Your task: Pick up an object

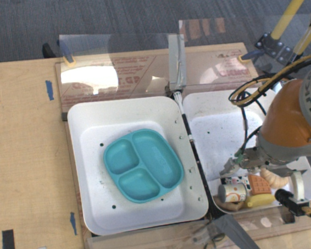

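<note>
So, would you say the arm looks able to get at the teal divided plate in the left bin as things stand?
Probably yes. The teal divided plate lies alone and uncovered in the left bin, open from above. The gripper is over the right bin, so the arm would have to cross the rim between the bins.

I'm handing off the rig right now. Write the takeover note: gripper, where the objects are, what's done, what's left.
Gripper: low in the right bin, over the pile at its near edge; finger state unreadable.
Objects: small white can-like item, orange block and yellow piece clustered at the right bin's near edge. Teal divided plate lies flat in the left bin.
Done: no lift visible.
Left: grasp one item and raise it.
</note>
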`<state>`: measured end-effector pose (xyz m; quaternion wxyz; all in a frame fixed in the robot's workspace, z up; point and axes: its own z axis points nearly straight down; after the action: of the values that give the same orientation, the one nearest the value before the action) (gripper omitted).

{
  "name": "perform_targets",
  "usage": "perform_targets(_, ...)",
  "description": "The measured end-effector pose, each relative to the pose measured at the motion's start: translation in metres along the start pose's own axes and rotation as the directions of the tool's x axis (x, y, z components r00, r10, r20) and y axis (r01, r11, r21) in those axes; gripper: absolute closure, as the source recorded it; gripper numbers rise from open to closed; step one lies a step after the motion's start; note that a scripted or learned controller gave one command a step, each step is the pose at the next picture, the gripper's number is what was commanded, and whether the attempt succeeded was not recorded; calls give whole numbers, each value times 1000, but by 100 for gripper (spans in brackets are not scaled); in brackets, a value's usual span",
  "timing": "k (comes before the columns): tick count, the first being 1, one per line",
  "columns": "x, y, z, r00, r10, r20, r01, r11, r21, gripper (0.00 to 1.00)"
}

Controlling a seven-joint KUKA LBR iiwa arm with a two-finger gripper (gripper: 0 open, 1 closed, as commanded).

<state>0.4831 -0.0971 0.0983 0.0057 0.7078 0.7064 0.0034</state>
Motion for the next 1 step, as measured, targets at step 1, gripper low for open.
perform_targets(1,0,1,-10,1000,0,0,0,1000,-2,100)
